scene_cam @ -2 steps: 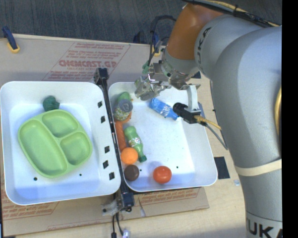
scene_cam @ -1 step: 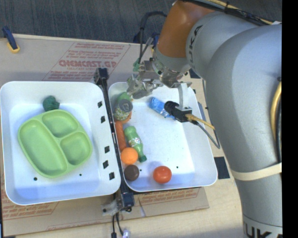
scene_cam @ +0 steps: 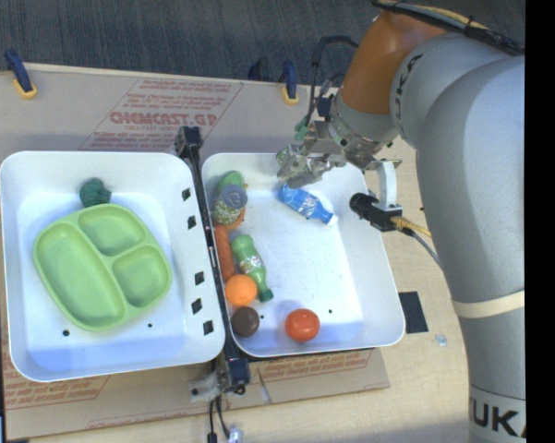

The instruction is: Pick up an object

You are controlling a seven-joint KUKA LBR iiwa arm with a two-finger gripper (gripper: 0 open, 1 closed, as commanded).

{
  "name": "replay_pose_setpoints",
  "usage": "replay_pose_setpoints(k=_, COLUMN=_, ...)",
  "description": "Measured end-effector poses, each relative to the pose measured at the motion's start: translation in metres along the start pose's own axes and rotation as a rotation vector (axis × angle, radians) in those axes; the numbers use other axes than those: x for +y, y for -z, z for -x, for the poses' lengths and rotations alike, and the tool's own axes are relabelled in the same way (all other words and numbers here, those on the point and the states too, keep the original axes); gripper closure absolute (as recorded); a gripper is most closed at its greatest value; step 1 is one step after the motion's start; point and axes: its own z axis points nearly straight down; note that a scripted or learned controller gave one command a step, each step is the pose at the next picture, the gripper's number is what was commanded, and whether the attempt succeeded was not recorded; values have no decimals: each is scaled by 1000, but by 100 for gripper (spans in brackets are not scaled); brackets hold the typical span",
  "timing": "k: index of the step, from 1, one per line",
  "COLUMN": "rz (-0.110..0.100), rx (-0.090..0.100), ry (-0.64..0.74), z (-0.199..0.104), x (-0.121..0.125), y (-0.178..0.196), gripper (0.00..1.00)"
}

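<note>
1. My pincer [scene_cam: 300, 166] hangs over the far part of the right bin [scene_cam: 374, 275], near its back wall; I cannot tell how it stands.
2. Just beside it, toward the near side and a little right, lies a blue packet [scene_cam: 307, 202] on the bin floor, tilted, its upper left end close under my pincer. I cannot tell whether they touch.
3. Left of the packet, along the bin's left wall, lies a row of things: a can [scene_cam: 229, 199] with a grey lid at the far end, then a carrot [scene_cam: 223, 244], a green bottle [scene_cam: 249, 262] and an orange [scene_cam: 241, 291].
4. Nearer the front wall sit a brown ball [scene_cam: 246, 321] and a red tomato [scene_cam: 302, 325], a little apart from each other.
5. The left bin [scene_cam: 18, 340] holds a green divided tray [scene_cam: 102, 266], with a dark green lump [scene_cam: 95, 191] just beyond its far edge.
6. Both bins rest on a cardboard sheet [scene_cam: 166, 109] with red print.
</note>
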Motion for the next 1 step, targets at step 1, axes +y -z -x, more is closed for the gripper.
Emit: replay_pose_setpoints(k=1, rz=-3, rx=3, ry=3, z=-52, x=1, y=13, gripper=100)
